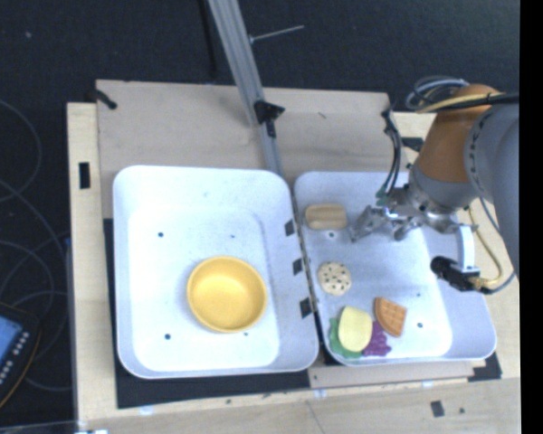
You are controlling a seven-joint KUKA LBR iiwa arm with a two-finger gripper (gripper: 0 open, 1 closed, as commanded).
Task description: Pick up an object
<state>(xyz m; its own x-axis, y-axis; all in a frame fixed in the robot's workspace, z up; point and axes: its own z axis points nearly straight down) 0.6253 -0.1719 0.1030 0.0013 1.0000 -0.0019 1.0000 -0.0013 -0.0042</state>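
Note:
My gripper (378, 224) hangs over the right bin (452, 333), its fingers spread open with nothing between them. A tan bread roll (326, 216) lies just left of it, near the bin's upper left. Below sits a round speckled cookie (334, 278). At the bin's front are a yellow-green toy on a purple and green piece (355, 330) and an orange wedge (390, 315). A yellow bowl (225, 293) rests in the left bin (163, 206).
A grey metal pole (240, 61) slants from the top down to the gap between the bins. Black clips (300, 265) line the divider. The arm's orange band (448, 147) and cables hang over the right bin's back right.

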